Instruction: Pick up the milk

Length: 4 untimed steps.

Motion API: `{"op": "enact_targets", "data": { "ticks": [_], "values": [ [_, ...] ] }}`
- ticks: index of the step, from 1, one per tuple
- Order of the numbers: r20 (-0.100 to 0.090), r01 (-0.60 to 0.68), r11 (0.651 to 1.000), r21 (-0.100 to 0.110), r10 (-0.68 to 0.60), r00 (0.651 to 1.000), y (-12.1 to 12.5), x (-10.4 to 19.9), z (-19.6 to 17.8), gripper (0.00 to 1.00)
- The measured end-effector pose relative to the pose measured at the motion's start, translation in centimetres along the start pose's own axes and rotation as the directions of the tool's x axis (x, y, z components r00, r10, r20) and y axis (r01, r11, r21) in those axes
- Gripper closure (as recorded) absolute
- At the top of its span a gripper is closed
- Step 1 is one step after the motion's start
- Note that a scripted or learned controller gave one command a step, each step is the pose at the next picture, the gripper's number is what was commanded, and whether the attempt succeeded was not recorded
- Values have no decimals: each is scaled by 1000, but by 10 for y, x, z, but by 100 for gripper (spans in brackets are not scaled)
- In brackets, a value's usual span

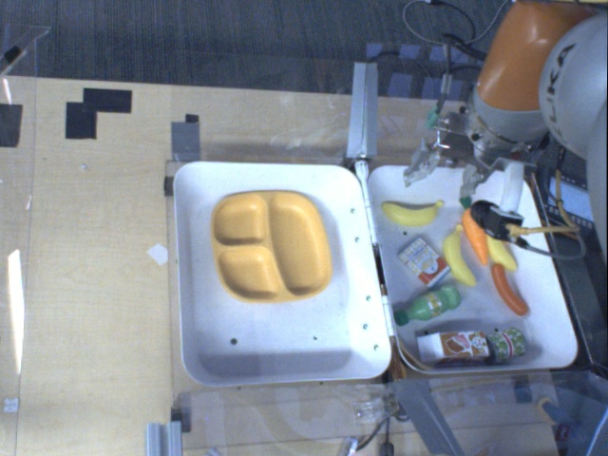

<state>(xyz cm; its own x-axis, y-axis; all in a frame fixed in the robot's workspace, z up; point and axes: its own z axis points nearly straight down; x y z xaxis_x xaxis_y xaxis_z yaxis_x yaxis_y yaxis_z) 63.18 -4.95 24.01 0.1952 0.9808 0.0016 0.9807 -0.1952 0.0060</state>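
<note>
The milk [425,258] is a small white carton with a red and blue print, lying flat near the middle of the right bin [556,348]. My gripper [445,175] hangs over the far edge of that bin, above and behind the carton. Its two fingers stand apart, open, with nothing between them. A yellow banana [410,213] lies between the gripper and the milk.
Around the milk lie a second banana [459,259], an orange carrot [475,237], a red sausage [510,290], a green bottle [429,304] and a dark labelled bottle [470,346]. The left bin [204,350] holds a yellow divided plate [272,244].
</note>
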Motion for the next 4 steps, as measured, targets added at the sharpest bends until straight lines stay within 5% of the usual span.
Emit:
{"op": "enact_targets", "data": {
  "ticks": [1,2,3,4],
  "values": [
    [1,-126,992,3,126,992,-23,43,55,0],
    [-3,-122,992,0,122,992,-21,45,43,100],
    [1,35,999,2,-35,999,-5,55,15,100],
    [-1,160,987,1,-160,987,0,139,29,100]
  ]
}}
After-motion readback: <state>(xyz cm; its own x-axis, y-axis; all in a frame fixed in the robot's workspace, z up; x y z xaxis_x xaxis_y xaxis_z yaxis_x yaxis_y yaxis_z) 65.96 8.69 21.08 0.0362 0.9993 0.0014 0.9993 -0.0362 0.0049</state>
